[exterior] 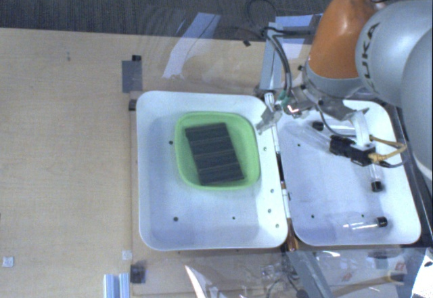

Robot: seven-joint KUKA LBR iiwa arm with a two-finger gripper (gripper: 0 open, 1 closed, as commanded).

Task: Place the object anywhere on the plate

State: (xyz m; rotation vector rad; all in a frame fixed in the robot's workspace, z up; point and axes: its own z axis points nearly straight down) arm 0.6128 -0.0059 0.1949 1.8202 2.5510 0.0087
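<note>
1. The bench (67, 154) is pale wood-coloured and runs across the whole view, with dark ribbed flooring beyond its far edge.
2. The arm (396, 39) comes in from the right. It is grey, with a rounded orange section above the wrist, and it hangs over the far part of the right bin.
3. The left bin (203, 219) and the right bin (325, 205) are both shallow, white and round-cornered. They sit side by side with their inner walls touching.
4. The plate (183, 154) is lime green, squarish with rounded corners and a raised rim. It lies flat in the left bin, towards the far right corner, just beside the wall shared with the right bin.
5. The object (214, 153) is on the plate, resting flat near its middle and inside the rim on every side. It is a dark charcoal rectangular slab, longer than it is wide. Ridges across its top divide it into about four bands. It is turned slightly, so its long edges run at a small angle to the plate's sides. Nothing touches it from above.
6. The gripper (270, 116) is over the seam between the two bins, just off the plate's far right corner and apart from the object. It is seen from above under the wrist, so I cannot tell whether it is spread or pressed together, and nothing can be seen in its grasp.
7. Two small clear tubes with black caps lie in the right bin. One (374, 178) is near the right wall and the other (365, 224) is by the near wall.
</note>
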